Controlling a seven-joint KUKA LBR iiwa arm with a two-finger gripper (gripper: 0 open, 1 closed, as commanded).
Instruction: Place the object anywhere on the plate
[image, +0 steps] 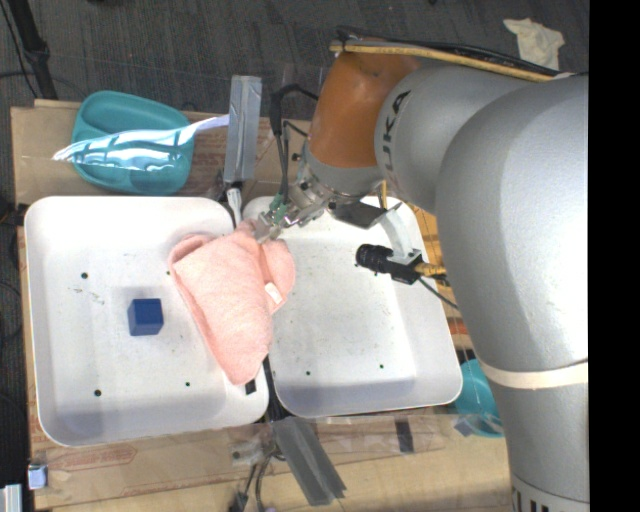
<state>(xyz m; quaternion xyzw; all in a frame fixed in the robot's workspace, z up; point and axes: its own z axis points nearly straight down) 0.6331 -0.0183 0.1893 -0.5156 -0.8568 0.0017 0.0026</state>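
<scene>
One blue cube (146, 316) sits alone in the left bin (60, 400) — open floor all round it. One pink cloth (233, 295) drapes the divide beside it. The gripper (268, 226) pinches the cloth's top edge.

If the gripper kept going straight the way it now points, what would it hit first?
Probably the pink cloth: the gripper points toward the view's left and is at the cloth's upper edge. Depth is hard to judge.
</scene>
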